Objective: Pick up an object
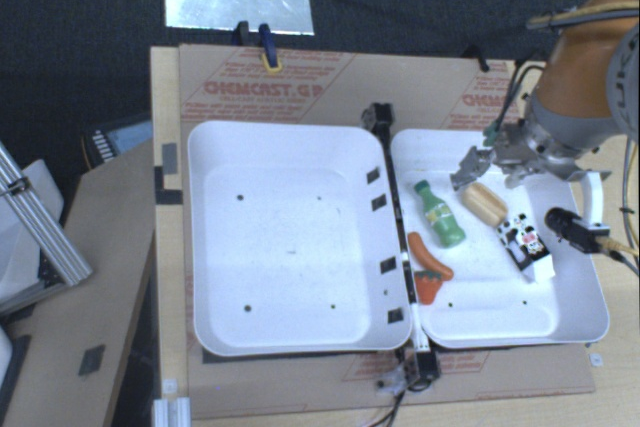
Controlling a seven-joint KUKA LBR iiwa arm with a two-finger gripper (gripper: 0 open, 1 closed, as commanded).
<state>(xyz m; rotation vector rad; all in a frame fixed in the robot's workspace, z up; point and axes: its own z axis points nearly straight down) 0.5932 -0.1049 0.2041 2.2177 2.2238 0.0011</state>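
From above, your gripper (487, 167) hangs over the right bin (580, 315); you cannot tell its opening. The wooden peg (484, 203) lies just below it, long axis slanting toward the bottle (440, 214).

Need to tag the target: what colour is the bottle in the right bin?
Green, with a lighter label, on the bottle in the camera view.

Grey arm (585, 105) with orange band, thin cables alongside.
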